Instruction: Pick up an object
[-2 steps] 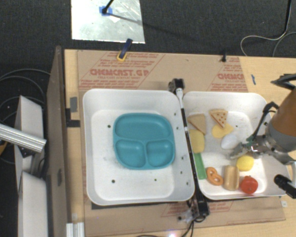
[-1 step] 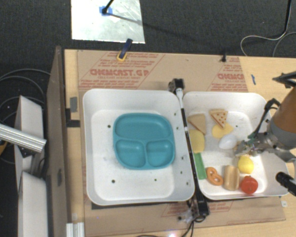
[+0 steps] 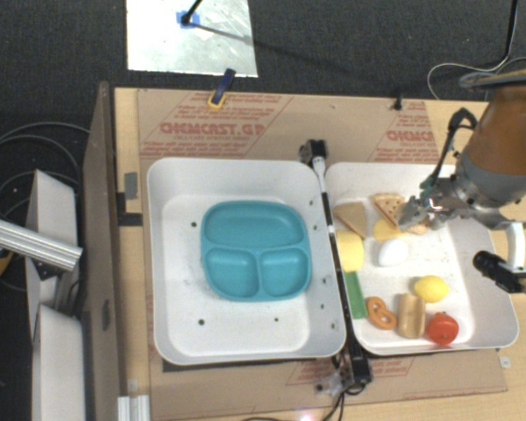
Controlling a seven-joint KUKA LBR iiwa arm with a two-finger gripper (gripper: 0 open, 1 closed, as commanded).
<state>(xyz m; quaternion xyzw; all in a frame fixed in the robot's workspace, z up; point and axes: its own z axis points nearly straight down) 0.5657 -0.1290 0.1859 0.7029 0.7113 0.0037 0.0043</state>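
A: Locate target items.

B: Piled in right bin [image 3: 500, 327]: cracker [image 3: 387, 207] at the back, yellow piece [image 3: 386, 230] and white egg [image 3: 392, 253] just in front, lemon [image 3: 431, 288], pretzel [image 3: 380, 313], tomato [image 3: 442, 328] toward the front. Kept together so one reach covers all.

A: Locate gripper.

B: Gripper [image 3: 418, 214] low over the bin's back, just beside cracker and yellow piece. Approaches from the right, hence the tilt.

A: State of claw?

B: Cannot tell how far open. Too small and blurred. Nothing visibly held.

A: Left bin [image 3: 180, 340]?

B: Holds blue tray [image 3: 256, 249], centred. Probably a drop zone; no grasp needed there.

A: Next step, as judged?

B: Descend, close on nearest piece, lift.
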